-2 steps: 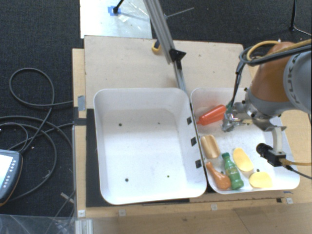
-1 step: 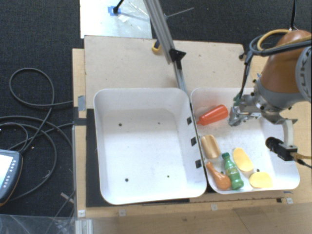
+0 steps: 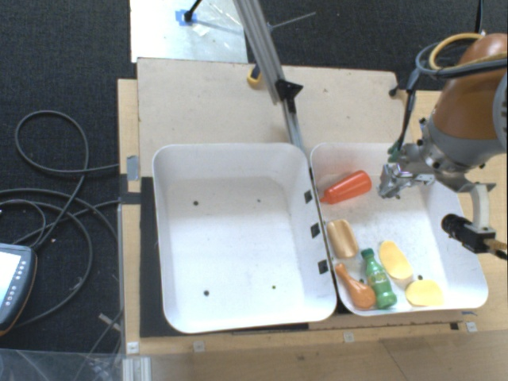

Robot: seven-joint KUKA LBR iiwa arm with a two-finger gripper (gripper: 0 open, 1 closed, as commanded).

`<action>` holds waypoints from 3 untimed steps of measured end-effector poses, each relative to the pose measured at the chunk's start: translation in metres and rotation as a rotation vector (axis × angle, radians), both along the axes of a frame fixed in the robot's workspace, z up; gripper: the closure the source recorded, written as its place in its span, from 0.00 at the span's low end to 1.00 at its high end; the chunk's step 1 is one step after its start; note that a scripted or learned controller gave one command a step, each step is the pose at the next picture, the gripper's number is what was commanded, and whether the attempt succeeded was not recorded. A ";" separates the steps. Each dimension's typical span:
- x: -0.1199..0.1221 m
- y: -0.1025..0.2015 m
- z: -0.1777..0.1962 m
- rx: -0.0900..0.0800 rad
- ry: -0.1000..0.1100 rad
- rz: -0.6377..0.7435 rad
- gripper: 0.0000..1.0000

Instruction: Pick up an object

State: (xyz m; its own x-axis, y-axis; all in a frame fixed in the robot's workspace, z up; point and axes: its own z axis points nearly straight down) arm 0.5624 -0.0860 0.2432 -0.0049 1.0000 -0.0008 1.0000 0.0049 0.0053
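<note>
At the lower right of the frame, in the near end of the right bin (image 3: 476, 288), five small toy foods are clustered: an orange carrot-like piece (image 3: 354, 286), a green bottle (image 3: 379, 278), a yellow oval piece (image 3: 395, 260), a yellow lemon-like piece (image 3: 424, 293) and a tan bread-like piece (image 3: 343, 237). All are judged light, rigid and smooth, hence liable to slip; the carrot-like piece and bottle are touching, so little finger room is left between them. Farther back, an orange-red pepper-like piece (image 3: 347, 187) lies alone near the divider, with bare floor around it. It is judged the easiest candidate, best taken across its narrower width. The gripper (image 3: 391, 182) is seen just right of that piece, above the bin floor; nothing is seen held, and whether it is parted cannot be told. The left bin (image 3: 171, 236) offers open room. The bin walls and central divider are noted as collision edges.
</note>
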 end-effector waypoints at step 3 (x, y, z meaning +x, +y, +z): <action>0.048 0.158 -0.016 0.003 0.004 0.005 1.00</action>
